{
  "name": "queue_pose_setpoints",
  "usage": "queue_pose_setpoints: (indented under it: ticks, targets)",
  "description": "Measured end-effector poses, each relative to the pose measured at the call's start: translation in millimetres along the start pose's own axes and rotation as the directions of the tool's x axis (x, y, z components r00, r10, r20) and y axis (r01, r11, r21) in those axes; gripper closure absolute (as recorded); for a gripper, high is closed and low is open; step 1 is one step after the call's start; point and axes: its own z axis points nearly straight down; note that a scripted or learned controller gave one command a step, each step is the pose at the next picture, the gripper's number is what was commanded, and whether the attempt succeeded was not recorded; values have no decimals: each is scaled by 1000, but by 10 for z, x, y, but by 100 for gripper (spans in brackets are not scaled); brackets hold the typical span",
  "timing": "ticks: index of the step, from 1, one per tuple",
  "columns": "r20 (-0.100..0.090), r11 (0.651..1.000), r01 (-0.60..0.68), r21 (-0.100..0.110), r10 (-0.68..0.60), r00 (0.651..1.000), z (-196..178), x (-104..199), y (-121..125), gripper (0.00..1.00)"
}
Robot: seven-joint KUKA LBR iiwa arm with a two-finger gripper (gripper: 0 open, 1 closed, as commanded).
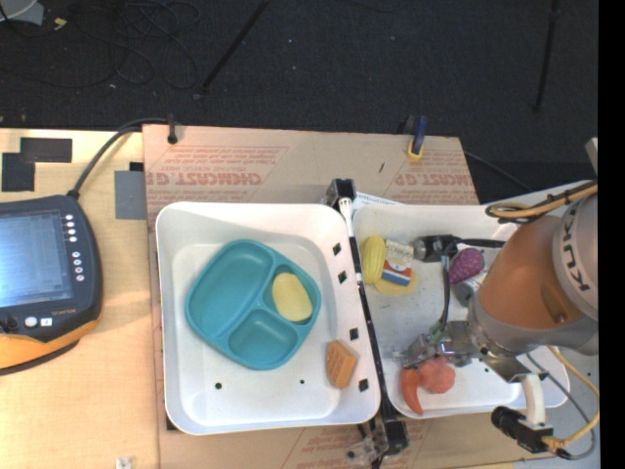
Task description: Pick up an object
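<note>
Looking down at two shallow white bins, we are seeing the grey arm with the orange band (532,281) reaching over the right white bin (376,360) from its right edge. We are placing its two-finger gripper (437,348) low over that bin's near edge, right above a red-orange plastic toy (430,379), looking close to or touching it. We are not able to tell how far the tool is spread or whether it is gripping anything.

Near the far edge of the same bin we are noting a yellow oblong toy (373,259), a white piece with red and blue stripes (395,274) just beside it, and a purple rounded toy (467,262) nearer the arm.

In the left white bin (181,379) we are seeing a teal divided plastic plate (234,306) carrying a pale yellow oval piece (292,296), plus a tan waffle-textured block (341,363) near the near right corner.
</note>
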Motion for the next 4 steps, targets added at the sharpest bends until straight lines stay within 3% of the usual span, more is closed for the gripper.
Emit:
queue_pose_setpoints:
  ticks: [1, 2, 4]
  targets:
    - [1, 1000, -4, -3, 4, 1000, -103, -18, 29, 100]
    - [1, 1000, -5, -3, 5, 1000, -98, -18, 27, 0]
    - [1, 1000, 0, -5, 0, 1000, -3, -146, 33, 0]
